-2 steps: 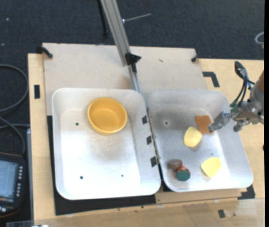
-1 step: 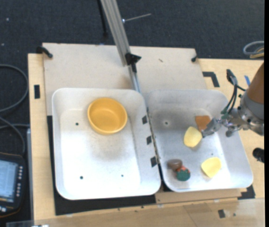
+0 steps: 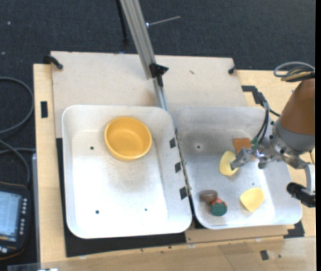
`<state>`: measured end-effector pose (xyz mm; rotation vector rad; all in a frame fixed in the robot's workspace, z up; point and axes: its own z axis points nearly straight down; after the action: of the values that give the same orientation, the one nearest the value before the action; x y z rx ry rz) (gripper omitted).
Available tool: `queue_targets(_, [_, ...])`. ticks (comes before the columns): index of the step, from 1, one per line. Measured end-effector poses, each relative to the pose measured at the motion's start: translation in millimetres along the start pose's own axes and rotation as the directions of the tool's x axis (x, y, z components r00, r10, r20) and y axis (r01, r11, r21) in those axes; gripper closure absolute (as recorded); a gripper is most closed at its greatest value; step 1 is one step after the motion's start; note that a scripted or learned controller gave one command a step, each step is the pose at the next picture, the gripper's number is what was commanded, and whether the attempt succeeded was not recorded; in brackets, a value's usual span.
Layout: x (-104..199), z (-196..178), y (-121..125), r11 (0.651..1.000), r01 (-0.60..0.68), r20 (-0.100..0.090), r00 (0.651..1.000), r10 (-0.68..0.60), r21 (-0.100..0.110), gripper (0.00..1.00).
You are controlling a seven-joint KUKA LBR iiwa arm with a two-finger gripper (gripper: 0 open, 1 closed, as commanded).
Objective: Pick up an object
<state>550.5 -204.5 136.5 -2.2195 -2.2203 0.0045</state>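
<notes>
I see gripper (image 3: 241, 161) low in right bin (image 3: 217, 123), touching yellow piece (image 3: 226, 165). Can't tell jaws. Piece looks light, soft, maybe foam. I'd pinch across thin edges. Orange block (image 3: 241, 144) sits close.

Yellow bowl (image 3: 128, 138) in left bin (image 3: 81, 208); jaws (image 3: 241, 161) over right bin's (image 3: 205, 129) yellow piece (image 3: 228, 164).
</notes>
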Motion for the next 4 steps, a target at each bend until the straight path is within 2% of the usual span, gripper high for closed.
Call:
queue_targets(1, [-2.2,-14.4,1.4,1.000,-0.006,0.001,1.000,0.006,-0.008,1.00])
queue_targets(2, [-0.3,-59.7,-1.9,1.000,0.003,0.002,1.000,-0.002,-0.009,1.00])
queue_targets(3, [2.6,-123.6,-0.9,1.000,0.003,0.003,1.000,-0.003,-0.013,1.00])
queue_targets(4, [1.1,-155.2,0.0,1.000,0.003,0.002,1.000,-0.003,-0.008,1.00])
